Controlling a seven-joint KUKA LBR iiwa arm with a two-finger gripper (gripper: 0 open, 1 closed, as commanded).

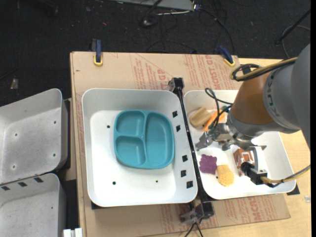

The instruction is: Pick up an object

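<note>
The right bin (285, 154) holds several small items. A tan bread-like piece (199, 116) and an orange carrot-like piece (217, 116) lie at its far left. A purple lump (208, 164) and a yellow lump (225, 175) rest near its front left. My gripper (216, 140) hangs low over the bin's left half, between the tan piece and the purple lump, with the grey and orange arm above it hiding the bin's middle. Nothing is visibly held in it.
The left bin (98, 181) holds a teal divided plate (144, 138). A black divider (186, 137) with clips runs between the bins. A small brown item (244, 158) sits right of the yellow lump. White trays (29, 132) lie off the bench at left.
</note>
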